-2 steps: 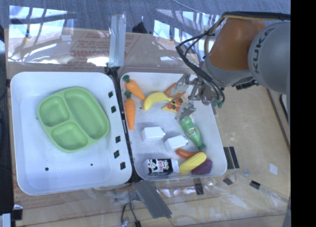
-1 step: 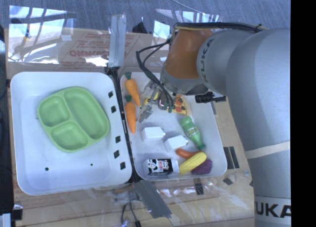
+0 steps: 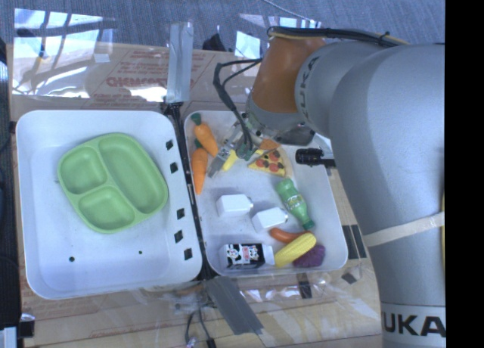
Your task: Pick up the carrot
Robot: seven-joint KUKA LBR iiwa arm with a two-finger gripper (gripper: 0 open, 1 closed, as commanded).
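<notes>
End effector [image 3: 229, 153] partly hidden under wrist, beside carrot [image 3: 205, 137], fingertips blurred

A green plate [image 3: 113, 182] with 3 sections sits in the left bin [image 3: 30, 210]. The right bin [image 3: 333, 218] holds a pizza slice [image 3: 268, 162], green bottle [image 3: 293, 203], 2 white blocks [image 3: 234, 204], milk carton [image 3: 243, 255], banana [image 3: 295, 249].
</notes>
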